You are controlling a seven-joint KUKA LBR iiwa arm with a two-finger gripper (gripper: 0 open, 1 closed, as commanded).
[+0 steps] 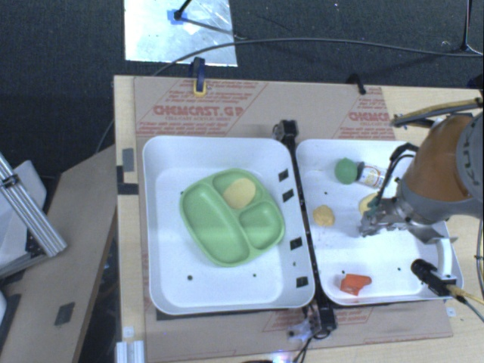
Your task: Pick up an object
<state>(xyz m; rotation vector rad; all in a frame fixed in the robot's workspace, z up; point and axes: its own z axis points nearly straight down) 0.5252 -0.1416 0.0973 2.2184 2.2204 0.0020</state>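
Observation:
My gripper (pixel 369 225) is low in the right bin (pixel 393 287), near its middle, under the grey arm with the orange band. A pale yellow thing (pixel 368 201) lies just behind it, partly hidden by the wrist. A small yellow lump (pixel 324 216) lies to its left, apart from it. A green ball (pixel 346 170) sits at the back of the bin, touching a small clear bottle (pixel 370 176). An orange-red piece (pixel 354 283) lies by the front wall.
The left bin (pixel 174 278) holds a green divided plate (pixel 215 237) with a yellow piece (pixel 240 193) in its back compartment. A black-clipped divider (pixel 299 203) runs between the bins. The bench has cardboard edges all round.

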